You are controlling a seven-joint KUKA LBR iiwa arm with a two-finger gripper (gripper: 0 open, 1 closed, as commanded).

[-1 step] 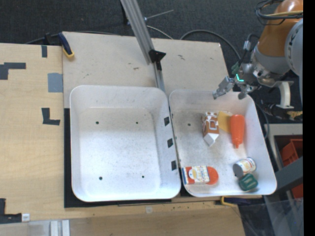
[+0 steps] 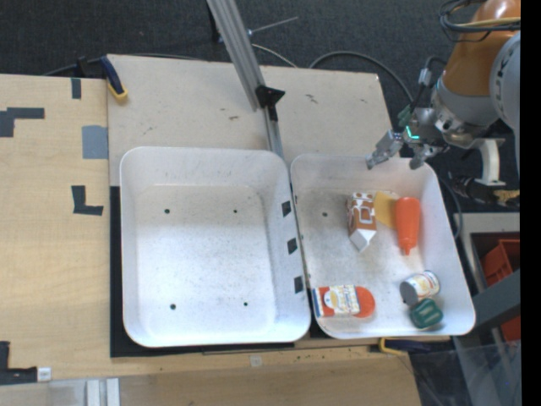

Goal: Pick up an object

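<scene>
Lying flat, orange bottle (image 2: 407, 222), tapered neck

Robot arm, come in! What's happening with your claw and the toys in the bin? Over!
Two-finger gripper open, holding nothing, above right white bin's far rim. Orange plastic bottle lies nearest, untouched, beside small carton. Path down looks clear.

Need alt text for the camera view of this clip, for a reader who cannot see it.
The gripper hovers over the far edge of the right bin, holding nothing. In that bin lie a small carton, an orange bottle, a red-and-white packet, a can and a green object.
</scene>
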